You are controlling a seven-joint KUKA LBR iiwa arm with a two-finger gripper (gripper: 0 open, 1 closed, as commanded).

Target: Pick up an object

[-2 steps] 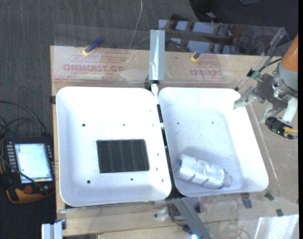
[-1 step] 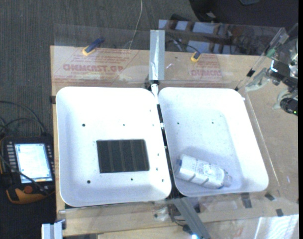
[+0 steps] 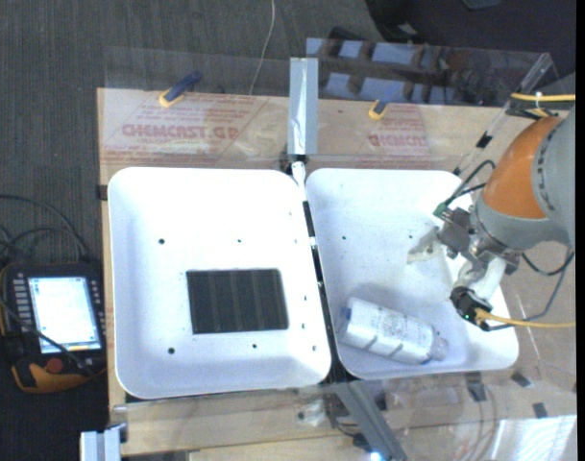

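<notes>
White and lying on its side, the plastic bottle [image 3: 390, 330] sits at the front of the right-hand bin [image 3: 369, 209], so the gripper [image 3: 431, 243], open or closed I cannot tell, should drop over its middle and squeeze gently.
</notes>
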